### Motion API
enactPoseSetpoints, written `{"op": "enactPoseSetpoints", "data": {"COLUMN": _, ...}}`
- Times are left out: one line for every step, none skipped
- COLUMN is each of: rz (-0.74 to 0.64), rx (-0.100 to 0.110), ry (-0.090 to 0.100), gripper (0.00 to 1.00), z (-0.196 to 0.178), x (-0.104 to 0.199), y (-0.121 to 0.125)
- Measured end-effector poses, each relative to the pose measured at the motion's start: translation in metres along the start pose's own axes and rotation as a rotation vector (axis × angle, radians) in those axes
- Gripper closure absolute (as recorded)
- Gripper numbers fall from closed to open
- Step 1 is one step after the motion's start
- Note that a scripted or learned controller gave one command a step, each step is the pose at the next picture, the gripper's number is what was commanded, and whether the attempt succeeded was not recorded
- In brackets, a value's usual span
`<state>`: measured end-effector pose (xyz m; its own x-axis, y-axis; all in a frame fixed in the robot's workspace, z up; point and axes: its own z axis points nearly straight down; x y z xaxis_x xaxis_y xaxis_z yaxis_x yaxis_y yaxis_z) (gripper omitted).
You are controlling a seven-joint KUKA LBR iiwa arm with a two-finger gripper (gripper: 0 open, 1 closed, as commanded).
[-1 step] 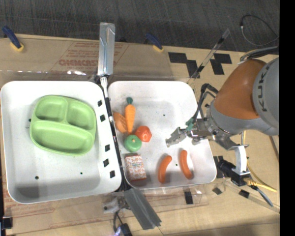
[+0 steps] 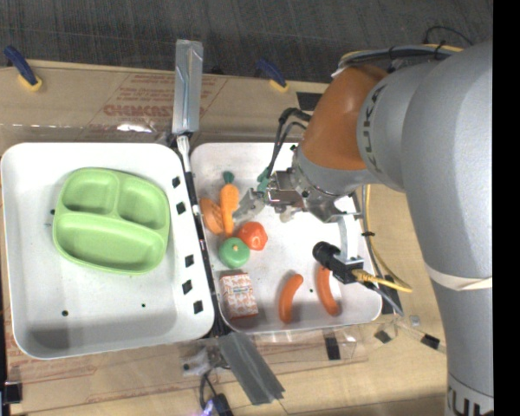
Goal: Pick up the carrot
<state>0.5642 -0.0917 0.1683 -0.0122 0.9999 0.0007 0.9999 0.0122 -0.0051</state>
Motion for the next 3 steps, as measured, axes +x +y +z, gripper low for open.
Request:
{"op": "enactPoseSetpoints", "data": {"rz": -0.023, "rx": 0.0, "ry": 0.0, "gripper": 0.0, "z": 0.054, "x": -0.014, "y": 0.066}}
{"op": "enactPoseSetpoints", "data": {"rz": -0.159, "rx": -0.001, "ry": 0.001, "gripper": 0.0, "z": 0.076, "x": -0.003, "y": 0.069}}
{"op": "enactPoseSetpoints", "data": {"rz": -0.278, "rx": 0.001, "ry": 0.001, "gripper": 0.0, "z": 0.076, "x": -0.004, "y": 0.064}}
